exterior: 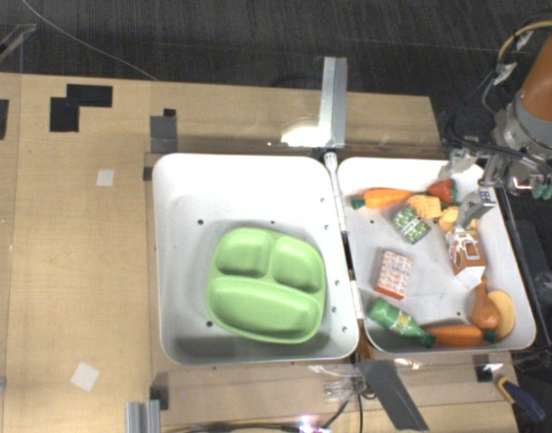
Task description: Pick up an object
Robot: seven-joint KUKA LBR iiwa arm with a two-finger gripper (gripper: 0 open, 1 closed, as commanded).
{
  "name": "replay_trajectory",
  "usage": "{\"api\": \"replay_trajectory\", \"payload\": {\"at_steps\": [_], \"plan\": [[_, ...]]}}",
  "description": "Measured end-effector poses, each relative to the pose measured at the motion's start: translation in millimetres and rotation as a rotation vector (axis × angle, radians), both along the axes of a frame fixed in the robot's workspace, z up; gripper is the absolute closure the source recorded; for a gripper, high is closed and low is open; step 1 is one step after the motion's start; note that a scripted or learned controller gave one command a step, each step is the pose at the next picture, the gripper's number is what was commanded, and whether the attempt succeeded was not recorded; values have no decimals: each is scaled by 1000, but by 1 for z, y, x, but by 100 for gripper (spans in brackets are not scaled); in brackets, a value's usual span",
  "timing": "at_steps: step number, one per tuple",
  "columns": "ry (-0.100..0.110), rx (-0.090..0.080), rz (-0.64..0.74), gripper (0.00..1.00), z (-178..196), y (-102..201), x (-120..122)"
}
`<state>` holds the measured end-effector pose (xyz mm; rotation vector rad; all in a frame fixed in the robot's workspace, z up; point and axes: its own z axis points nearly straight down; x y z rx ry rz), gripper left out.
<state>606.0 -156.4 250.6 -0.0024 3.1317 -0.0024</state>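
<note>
The right bin (pixel 519 269) holds several toy foods: a carrot (pixel 386 197), a green packet (pixel 409 225), a yellow corn piece (pixel 427 207), a red fruit (pixel 443 190), a brown and white carton (pixel 465 249), a red and white box (pixel 394 273), a green bottle (pixel 398 321), a second carrot (pixel 455 335) and a banana (pixel 503 312). My gripper (pixel 468 186) hangs over the bin's upper right corner, just right of the red fruit and above the carton. It stands open, and I see nothing held between its fingers (pixel 477 208).
The left bin (pixel 177 197) holds a green divided plate (pixel 267 282). A metal post (pixel 334 102) stands behind the wall shared by the two bins. The arm's orange band (pixel 542 84) is at the far right, above the bench edge.
</note>
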Motion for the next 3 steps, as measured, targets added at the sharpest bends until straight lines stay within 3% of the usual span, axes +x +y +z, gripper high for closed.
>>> {"api": "replay_trajectory", "payload": {"at_steps": [1,2,3], "plan": [[9,2,69,0,-112,-24,-46],[-7,1,7,0,-160,46,-68],[-6,2,-59,0,-162,55,6]]}}
